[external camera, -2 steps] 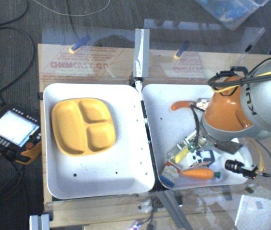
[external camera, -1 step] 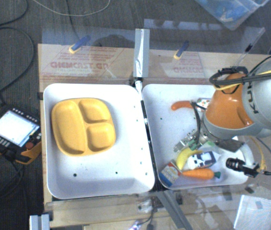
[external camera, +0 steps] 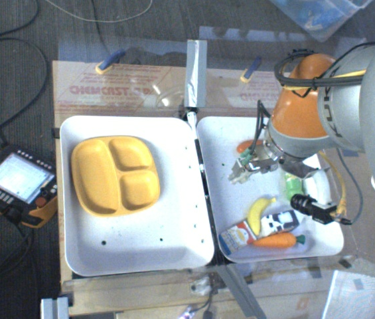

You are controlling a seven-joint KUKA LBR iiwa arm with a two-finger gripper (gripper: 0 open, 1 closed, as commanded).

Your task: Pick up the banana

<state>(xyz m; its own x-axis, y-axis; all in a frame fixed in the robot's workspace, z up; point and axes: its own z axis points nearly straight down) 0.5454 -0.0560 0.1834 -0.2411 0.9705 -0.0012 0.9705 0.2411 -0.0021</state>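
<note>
Banana [external camera: 259, 212] beside carrot [external camera: 274, 241] in right bin [external camera: 222, 178], hand [external camera: 242, 171] above, grip unclear, no legible labels.

Two white bins [external camera: 134, 254], one yellow tray [external camera: 115, 174], one banana [external camera: 259, 213], one carrot [external camera: 275, 241].

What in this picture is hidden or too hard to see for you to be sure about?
- Gripper: too small and blurred in the camera view to read its fingers.
- Red object: mostly hidden behind the gripper.
- Green object: partly covered by the arm.
- Carton beside the banana: label too blurred to read.
</note>
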